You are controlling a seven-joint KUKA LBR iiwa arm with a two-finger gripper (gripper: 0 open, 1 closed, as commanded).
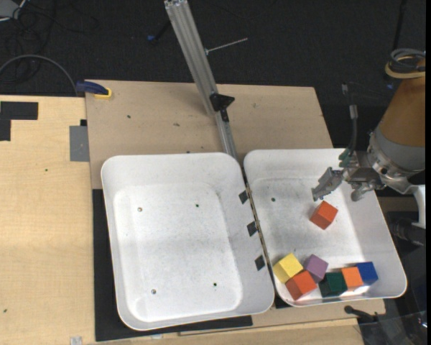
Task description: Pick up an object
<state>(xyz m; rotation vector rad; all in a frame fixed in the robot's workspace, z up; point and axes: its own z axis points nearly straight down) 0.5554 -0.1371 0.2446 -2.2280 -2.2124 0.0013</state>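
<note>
I see the gripper (343,184) at centre right of the frame, fingers spread wide and holding nothing, just above the lone orange cube (324,215) in the right bin (287,165). I judge the tilted cube could skid from a one-sided pinch. There is open floor around it; the other cubes (323,273) crowd the lower rim.

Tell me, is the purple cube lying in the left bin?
No, the purple cube lies in the right bin, among the other cubes near its front edge.
</note>
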